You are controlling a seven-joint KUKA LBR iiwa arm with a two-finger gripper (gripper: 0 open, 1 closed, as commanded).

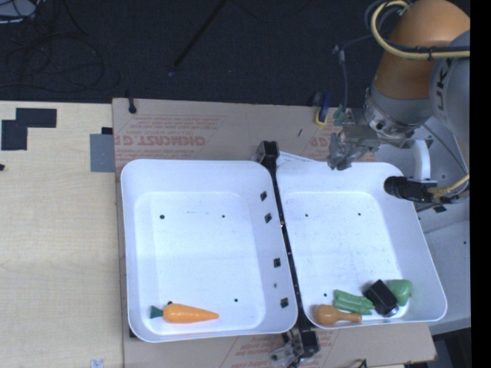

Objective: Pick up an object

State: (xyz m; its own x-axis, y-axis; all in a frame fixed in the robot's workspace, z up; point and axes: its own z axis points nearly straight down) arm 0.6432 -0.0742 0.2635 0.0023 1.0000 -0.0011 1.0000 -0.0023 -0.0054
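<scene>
orange carrot (189,313) (left bin (146,179))

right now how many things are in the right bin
4, all bunched at its near edge: a tan pear-shaped piece, a green pod, a black block and a green piece partly behind the block. More may be hidden.

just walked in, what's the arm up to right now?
Pick attempt, nothing visibly held. The gripper is above the far rim of the right bin. That bin's near corner holds a green toy, a black block and an orange-tan piece. A toy carrot lies in the left bin.
</scene>
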